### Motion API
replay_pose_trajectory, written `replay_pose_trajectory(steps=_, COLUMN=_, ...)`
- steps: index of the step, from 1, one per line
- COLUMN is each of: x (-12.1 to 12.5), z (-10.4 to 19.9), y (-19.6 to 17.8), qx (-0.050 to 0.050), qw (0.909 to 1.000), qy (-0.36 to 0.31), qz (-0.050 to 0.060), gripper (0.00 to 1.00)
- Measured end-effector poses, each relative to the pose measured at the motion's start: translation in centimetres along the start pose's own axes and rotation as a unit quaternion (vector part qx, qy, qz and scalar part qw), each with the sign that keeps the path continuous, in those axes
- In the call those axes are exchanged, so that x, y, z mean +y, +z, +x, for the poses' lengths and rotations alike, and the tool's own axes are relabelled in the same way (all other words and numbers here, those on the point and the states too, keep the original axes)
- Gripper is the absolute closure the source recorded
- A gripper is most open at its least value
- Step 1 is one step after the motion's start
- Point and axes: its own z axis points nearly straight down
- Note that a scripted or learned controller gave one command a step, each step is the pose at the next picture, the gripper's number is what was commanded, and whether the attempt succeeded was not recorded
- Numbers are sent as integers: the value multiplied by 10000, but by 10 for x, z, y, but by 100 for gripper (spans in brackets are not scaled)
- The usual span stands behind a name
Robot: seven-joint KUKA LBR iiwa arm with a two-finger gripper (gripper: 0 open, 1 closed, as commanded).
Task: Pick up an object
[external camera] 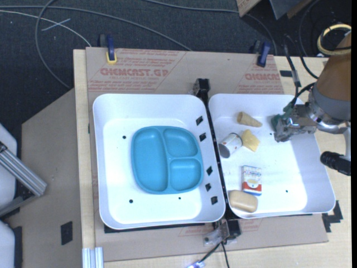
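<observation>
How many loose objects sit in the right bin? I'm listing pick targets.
5: tan wedge at the back, metal cup beside yellow chunk, small carton, beige lump in front.

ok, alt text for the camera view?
The gripper hangs over the right bin, which holds small food items and a red-and-white box. The left bin holds a blue divided plate.

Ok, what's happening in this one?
A robot arm reaches in over the right bin, its gripper near the bin's upper right part, with nothing seen between its fingers. The small things lie loose in that bin: a tan wedge, a cup beside a yellow piece, a small carton and a tan lump. The left bin holds a blue divided plate. Nothing is picked up yet.
</observation>
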Motion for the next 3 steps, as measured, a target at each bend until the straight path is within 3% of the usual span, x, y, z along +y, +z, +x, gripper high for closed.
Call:
replay_pose_trajectory(steps=1, x=1, z=0, y=-28, qx=2, qw=10000, qy=5, qz=13, gripper=100)
replay_pose_trajectory(steps=3, x=10, z=96, y=-12, qx=20, qw=10000, qy=-13, qz=49, gripper=100)
